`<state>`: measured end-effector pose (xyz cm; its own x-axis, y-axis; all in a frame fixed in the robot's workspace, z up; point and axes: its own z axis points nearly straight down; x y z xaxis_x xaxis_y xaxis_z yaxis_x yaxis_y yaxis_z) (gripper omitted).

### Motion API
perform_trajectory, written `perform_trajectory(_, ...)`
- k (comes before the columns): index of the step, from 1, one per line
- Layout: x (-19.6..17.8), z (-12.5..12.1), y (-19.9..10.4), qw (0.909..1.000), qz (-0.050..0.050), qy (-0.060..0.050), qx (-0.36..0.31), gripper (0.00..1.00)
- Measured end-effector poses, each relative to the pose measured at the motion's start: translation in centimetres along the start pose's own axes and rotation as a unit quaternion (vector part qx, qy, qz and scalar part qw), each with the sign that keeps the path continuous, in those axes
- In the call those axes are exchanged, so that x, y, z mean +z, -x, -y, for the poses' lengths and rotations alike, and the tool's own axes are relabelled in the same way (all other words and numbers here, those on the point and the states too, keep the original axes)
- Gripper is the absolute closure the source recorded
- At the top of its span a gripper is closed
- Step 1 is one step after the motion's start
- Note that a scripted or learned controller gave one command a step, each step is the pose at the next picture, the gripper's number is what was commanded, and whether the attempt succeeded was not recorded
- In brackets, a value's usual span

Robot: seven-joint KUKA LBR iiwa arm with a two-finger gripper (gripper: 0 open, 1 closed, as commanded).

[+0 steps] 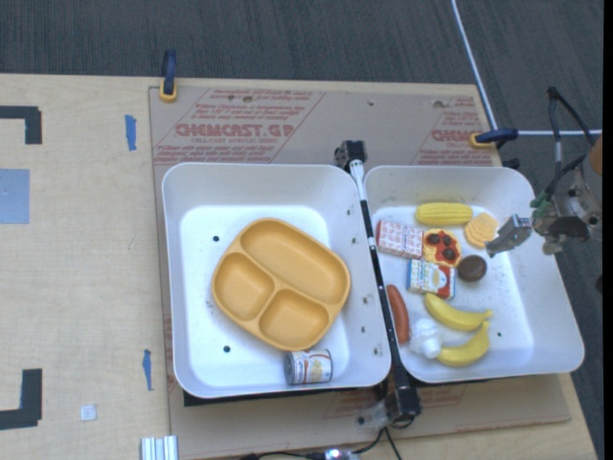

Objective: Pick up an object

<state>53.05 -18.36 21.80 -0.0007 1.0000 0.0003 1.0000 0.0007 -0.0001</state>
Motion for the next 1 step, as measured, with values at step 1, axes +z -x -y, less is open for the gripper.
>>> perform_trajectory(1,12.05,0.72,-1.71,1.0000,0.001,0.004,0.001,0.00)
